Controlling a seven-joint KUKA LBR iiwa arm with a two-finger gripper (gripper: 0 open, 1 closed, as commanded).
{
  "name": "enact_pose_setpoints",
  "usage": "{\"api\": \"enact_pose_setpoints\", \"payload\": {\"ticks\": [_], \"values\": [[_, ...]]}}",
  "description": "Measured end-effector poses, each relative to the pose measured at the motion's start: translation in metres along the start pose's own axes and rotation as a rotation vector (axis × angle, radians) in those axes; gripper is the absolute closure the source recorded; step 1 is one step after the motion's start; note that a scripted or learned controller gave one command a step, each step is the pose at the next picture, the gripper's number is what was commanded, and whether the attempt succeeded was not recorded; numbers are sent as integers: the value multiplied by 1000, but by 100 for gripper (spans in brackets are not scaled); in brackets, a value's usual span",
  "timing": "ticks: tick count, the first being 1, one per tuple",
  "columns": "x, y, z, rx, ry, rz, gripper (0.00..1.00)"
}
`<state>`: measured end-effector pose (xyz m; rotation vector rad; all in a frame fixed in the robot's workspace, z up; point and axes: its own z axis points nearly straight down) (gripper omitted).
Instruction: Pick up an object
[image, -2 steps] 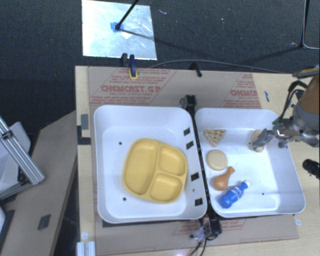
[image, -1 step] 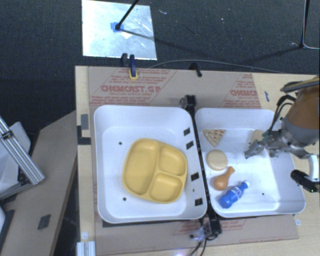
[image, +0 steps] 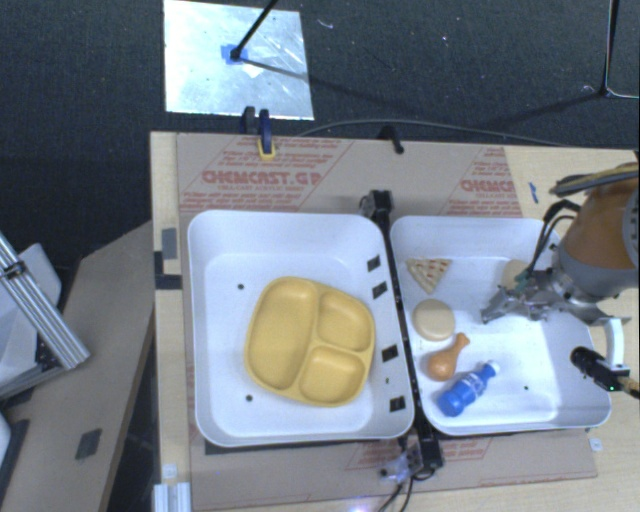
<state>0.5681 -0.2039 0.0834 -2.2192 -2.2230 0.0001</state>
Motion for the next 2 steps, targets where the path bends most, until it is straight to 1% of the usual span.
{"api": "enact_pose_setpoints", "payload": {"ticks": [1,2], "values": [[-1,1,-12,-5,-2,0,100],[0,4,-77,-8,-3,-2,100]]}}
